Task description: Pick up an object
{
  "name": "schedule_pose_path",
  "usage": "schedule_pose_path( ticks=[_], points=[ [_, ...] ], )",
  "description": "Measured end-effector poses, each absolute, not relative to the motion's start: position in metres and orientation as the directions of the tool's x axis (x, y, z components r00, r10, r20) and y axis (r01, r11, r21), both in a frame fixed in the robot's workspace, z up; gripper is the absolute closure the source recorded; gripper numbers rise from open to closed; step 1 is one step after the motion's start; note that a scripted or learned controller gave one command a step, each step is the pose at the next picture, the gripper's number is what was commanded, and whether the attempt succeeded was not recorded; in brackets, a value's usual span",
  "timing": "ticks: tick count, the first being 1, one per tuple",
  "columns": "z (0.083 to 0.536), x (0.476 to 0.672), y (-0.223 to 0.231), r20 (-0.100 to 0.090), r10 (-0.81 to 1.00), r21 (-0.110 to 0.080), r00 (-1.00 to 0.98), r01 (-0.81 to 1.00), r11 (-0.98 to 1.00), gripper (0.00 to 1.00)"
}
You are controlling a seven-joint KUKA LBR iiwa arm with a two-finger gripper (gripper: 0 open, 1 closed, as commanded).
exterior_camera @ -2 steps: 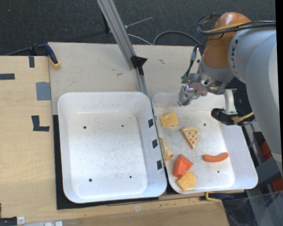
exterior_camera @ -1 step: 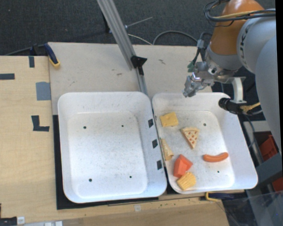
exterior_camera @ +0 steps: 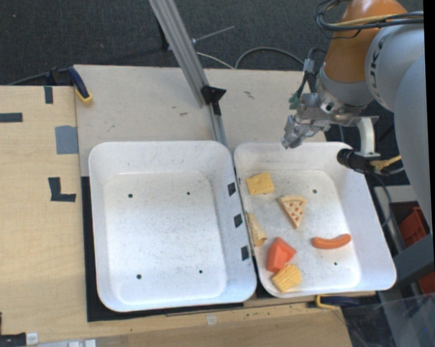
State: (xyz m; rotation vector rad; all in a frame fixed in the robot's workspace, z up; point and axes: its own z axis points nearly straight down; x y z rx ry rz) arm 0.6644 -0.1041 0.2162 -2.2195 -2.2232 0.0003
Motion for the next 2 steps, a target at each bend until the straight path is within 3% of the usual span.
schedule_pose_path(
  ticks=[2],
  points=[
    [0.228,0.615,0.002,0.002,1.000,-0.001,-0.006,1.000,0.006,1.00]
  ],
)
